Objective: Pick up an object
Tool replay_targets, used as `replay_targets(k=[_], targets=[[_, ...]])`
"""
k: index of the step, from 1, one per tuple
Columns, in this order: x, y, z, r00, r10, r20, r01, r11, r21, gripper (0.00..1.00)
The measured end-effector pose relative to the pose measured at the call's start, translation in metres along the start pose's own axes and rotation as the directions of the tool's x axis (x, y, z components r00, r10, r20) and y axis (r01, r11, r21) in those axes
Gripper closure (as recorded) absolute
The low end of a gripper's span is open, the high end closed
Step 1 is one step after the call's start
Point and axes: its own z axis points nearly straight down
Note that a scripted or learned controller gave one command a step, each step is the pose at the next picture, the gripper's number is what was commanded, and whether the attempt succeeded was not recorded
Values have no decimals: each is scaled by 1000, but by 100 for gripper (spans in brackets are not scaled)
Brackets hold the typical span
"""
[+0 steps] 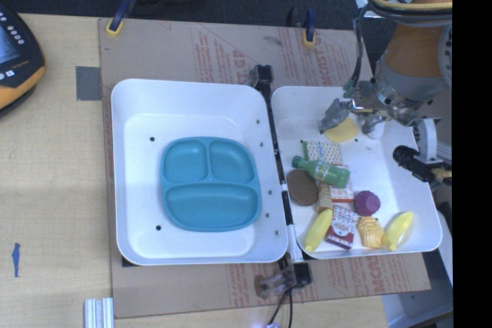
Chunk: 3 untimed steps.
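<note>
A blue divided plate (209,184) lies in a white bin (131,165). The other white bin (407,242) holds a green bottle (320,170), yellow banana (317,230), purple ball (367,202) and brown disc (301,187).

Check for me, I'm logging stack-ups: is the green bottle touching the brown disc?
Touching: in the camera view the green bottle lies against the brown disc's upper edge, no gap between.

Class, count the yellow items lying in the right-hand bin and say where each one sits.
3. A pale yellow piece sits at the tool near the bin's far end; a yellow banana and a yellow lemon lie along the near edge. The pile may hide others.
</note>
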Motion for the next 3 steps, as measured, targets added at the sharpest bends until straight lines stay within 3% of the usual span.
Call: replay_targets(k=[1,2,3], targets=[[-8,-90,108,1000,5,0,-5,1000,6,0],[10,6,101,1000,-3,1,3,1000,-11,0],[38,62,-5,1000,-3,1,3,1000,-17,0]])
